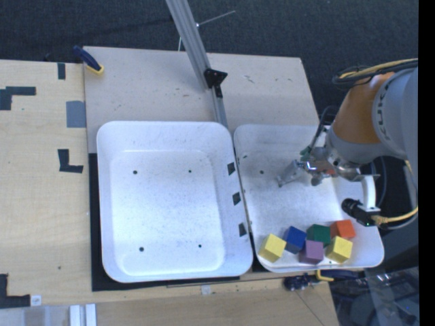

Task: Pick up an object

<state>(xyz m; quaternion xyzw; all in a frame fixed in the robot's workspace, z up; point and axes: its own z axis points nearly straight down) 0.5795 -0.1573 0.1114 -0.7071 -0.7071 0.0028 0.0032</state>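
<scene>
The surface (170,80) carries two white bins side by side: the left bin (109,202) and the right bin (268,145), which holds all the blocks. The arm (370,117) reaches in from three o'clock, its orange band over the right bin's far-right edge and the wrist tipped down toward the bin floor. The claw (289,176) sits low over the middle of the right bin, pointing toward nine o'clock; whether it is wide or narrow cannot be told at this size, and nothing can be made out in it. The blocks lie from the claw at about five to six o'clock, bunched against the near wall of the bin, clear of the claw with bare floor between. They run in a rough row from nine to three o'clock: yellow block (273,247) at the left end, then blue block (295,238), purple block (313,250), green block (318,233), a second yellow block (340,249) and orange block (344,229). The first yellow block looks the easiest pick, being at the open end of the row and near the claw.
</scene>
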